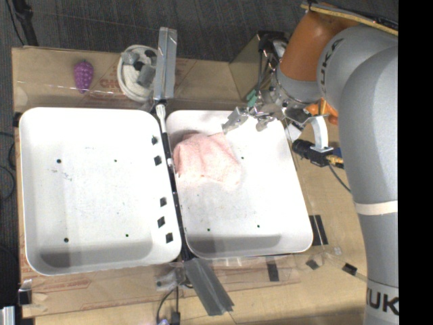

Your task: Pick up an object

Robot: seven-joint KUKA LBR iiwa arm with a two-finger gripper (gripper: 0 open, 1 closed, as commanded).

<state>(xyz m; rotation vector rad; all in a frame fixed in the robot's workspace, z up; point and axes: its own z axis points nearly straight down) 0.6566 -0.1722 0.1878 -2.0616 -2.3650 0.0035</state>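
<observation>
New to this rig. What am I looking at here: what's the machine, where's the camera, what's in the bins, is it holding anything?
One camera, fixed above the bench and looking down at a slant. The big grey shape with the orange band is a KUKA robot arm reaching in from the right. Its gripper sits over the far edge of the right bin. Two shallow white bins stand side by side; the left bin shows bare floor. In the right one lies a pink cloth, bunched up near the divider. The gripper is just beyond the cloth, and nothing shows between its fingers, so it holds nothing. Behind the bins on the bench lie a small purple object and a white coil.
</observation>
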